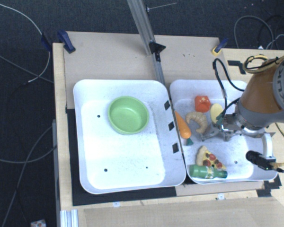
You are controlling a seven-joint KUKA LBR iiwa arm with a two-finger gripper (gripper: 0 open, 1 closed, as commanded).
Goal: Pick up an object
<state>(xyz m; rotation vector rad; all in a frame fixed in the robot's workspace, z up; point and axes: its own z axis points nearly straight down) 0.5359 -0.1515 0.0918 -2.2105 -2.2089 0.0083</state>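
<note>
The right bin (241,162) holds several toy foods: a red pepper (202,102), a yellow piece (216,111), a tan curved piece (198,120), an orange carrot (181,125), a pizza slice (209,158) and a green bottle (207,172) lying on its side at the front rim. My gripper (217,130) is low in the middle of this bin, just right of the tan piece and below the yellow piece. The wrist and arm (260,103) hide the bin floor behind it.
A green bowl (128,115) sits in the upper middle of the left bin (118,169). A metal rail (142,18) slants down to the divide between the bins. Black cables (222,79) loop over the right bin's back edge.
</note>
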